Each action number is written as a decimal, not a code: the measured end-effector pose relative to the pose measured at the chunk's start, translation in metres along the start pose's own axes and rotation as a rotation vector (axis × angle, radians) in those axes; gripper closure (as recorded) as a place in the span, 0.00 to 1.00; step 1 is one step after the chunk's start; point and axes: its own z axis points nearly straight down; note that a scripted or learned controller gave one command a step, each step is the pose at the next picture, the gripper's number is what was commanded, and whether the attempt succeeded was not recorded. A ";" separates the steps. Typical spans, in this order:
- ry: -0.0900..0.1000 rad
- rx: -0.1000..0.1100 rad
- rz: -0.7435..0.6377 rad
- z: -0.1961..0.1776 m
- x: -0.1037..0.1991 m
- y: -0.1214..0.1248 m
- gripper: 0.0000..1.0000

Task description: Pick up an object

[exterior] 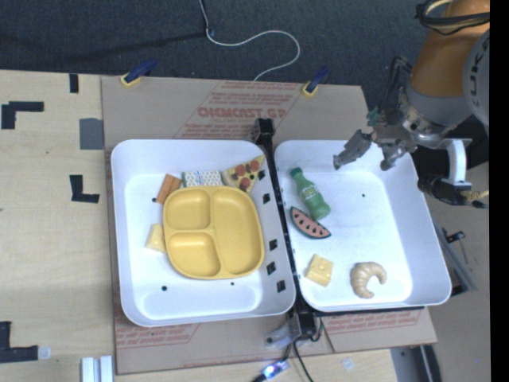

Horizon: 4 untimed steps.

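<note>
My gripper (367,157) hangs over the far side of the right bin (413,213), its two grey fingers spread open with nothing between them. Below and left of it lies a green bottle (309,193) near the bin's left wall. A watermelon slice (308,223) rests just in front of the bottle. Toward the near edge sit a yellow cheese wedge (320,270) and a tan croissant (368,278).
The left bin (131,237) holds a yellow divided plate (212,231), with a pizza slice (245,173), an orange stick (168,187) and other small food pieces along its far and left sides. A white cable (254,42) loops behind the bins.
</note>
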 end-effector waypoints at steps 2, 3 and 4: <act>-0.002 -0.005 -0.002 0.059 0.001 0.002 0.00; -0.002 -0.005 -0.002 0.123 -0.003 0.003 0.00; -0.004 -0.011 -0.003 0.165 -0.002 0.003 0.00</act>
